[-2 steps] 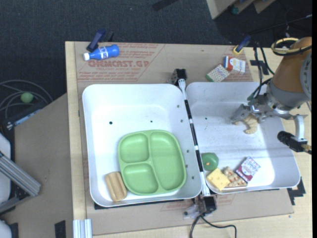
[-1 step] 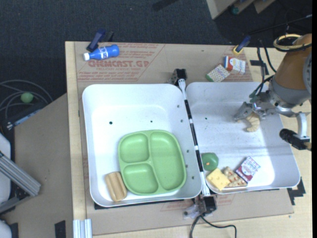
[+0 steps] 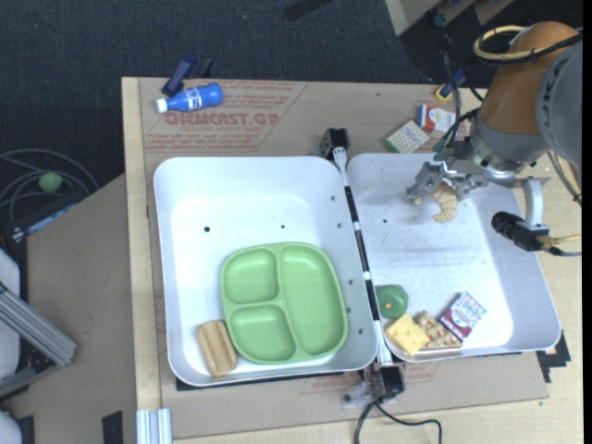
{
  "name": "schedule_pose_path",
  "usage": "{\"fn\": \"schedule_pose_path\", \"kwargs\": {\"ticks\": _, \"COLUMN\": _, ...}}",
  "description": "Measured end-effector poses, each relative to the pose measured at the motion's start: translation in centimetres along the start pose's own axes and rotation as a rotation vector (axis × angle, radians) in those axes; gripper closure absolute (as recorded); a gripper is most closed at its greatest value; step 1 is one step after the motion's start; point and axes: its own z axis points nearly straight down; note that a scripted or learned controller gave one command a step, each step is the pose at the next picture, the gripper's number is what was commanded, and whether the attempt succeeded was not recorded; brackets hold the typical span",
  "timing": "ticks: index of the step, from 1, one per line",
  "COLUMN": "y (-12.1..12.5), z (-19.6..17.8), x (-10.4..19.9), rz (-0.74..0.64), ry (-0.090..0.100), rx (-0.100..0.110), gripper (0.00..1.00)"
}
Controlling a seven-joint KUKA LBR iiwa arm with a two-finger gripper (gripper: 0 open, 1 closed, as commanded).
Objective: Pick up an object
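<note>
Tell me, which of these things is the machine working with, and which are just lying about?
Job in hand, likely:
the hand; the pale tan curved piece beside it; the shallow white right bin.

Just lying about:
green divided plastic plate; tan ridged block beside it; blue-and-white plastic bottle outside the bins.

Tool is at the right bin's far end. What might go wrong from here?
The tan piece lies just beside the tool, near the right bin's far wall; a descent may push it aside instead of catching it. The rest, like the red packet, sits at the near end, so a retry here finds nothing else.
</note>
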Motion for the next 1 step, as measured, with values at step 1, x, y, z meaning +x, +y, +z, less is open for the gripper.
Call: {"fn": "schedule_pose_path", "kwargs": {"ticks": 1, "y": 0.67, "z": -4.35, "x": 6.89, "rz": 0.001, "ry": -0.001, "rx": 0.0, "gripper": 1.0}}
